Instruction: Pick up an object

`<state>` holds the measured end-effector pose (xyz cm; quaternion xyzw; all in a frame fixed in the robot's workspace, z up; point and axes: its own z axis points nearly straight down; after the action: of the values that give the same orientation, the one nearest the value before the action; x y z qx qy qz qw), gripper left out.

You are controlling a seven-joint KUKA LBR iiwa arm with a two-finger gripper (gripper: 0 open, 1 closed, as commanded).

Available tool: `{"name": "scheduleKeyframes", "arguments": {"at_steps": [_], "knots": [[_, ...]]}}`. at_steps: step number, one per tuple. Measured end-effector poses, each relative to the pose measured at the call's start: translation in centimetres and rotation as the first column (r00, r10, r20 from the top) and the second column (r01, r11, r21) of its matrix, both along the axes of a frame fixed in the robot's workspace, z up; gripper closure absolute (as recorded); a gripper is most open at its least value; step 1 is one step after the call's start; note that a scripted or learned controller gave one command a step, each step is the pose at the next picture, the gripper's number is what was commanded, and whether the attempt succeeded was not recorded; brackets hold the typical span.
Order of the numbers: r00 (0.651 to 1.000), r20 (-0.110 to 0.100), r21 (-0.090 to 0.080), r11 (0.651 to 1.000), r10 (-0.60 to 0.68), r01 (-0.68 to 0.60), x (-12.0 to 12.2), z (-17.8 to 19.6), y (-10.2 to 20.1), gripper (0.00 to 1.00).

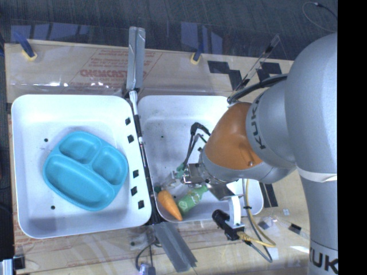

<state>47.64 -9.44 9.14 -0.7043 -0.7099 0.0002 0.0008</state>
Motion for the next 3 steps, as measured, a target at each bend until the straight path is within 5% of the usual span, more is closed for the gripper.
{"name": "scheduleKeyframes", "arguments": {"at_steps": [1,2,3], "knots": [[1.000,-0.001,0.000,1.000,0.006,-0.006,0.04,0.93,-0.01,1.00],[1.000,0.002,-0.008,1.000,-0.002,0.002,0.04,1.07,-0.54,0.00],[1.000,0.010,-0.013,1.000,-0.013,0.013,0.10,0.41,-0.55,0.00]]}}
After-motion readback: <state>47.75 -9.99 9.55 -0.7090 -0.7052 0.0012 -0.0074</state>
